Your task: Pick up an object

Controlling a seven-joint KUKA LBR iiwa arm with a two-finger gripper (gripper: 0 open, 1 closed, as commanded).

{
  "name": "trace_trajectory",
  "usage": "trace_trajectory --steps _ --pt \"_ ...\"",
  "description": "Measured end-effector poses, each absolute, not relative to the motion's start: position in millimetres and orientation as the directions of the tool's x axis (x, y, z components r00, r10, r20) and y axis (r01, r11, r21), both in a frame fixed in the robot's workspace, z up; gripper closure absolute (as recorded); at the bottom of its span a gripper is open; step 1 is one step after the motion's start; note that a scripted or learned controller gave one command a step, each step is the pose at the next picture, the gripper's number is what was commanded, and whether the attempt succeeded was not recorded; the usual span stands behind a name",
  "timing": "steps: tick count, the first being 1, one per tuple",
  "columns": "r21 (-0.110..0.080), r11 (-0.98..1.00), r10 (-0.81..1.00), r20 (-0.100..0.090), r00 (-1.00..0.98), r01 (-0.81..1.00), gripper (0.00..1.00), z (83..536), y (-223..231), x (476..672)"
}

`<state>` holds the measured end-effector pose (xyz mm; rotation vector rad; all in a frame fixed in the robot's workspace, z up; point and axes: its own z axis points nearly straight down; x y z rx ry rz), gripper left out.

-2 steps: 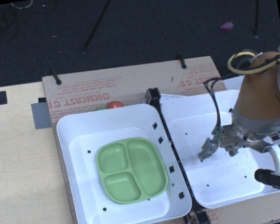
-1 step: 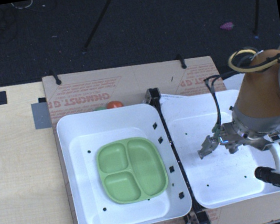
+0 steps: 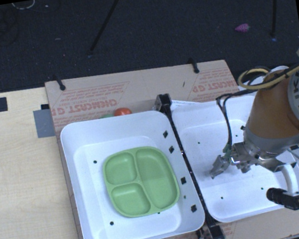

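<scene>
A light green plate (image 3: 141, 180) with three compartments lies flat in the left white bin (image 3: 82, 156). My gripper (image 3: 228, 166) hangs low over the floor of the right white bin (image 3: 207, 123), a little left of that bin's middle, at the end of the grey arm with its orange band (image 3: 276, 112). The plate is well to the gripper's left, across the divider between the bins. No object shows under or beside the gripper.
A small red-orange object (image 3: 122, 112) sits just behind the left bin's far rim, on the cardboard (image 3: 133, 90). A black clip bar (image 3: 182, 161) runs between the bins. Cables (image 3: 298, 193) loop off the arm over the right bin's near right corner.
</scene>
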<state>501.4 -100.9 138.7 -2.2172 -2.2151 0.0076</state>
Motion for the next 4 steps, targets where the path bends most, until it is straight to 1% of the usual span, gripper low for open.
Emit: trace_trajectory --steps 1,2,3,4 --pt "-0.003 -0.001 1.0 0.001 0.001 1.0 0.0 86.4 -100.1 501.1" --pt "-0.003 -0.008 1.0 0.001 0.008 1.0 1.0 98.8 -101.6 501.4" --pt "0.001 0.001 1.0 0.0 -0.001 1.0 1.0 151.8 -96.6 510.7" --pt "0.001 0.0 1.0 0.0 0.0 1.0 1.0 194.1 -95.4 509.2"
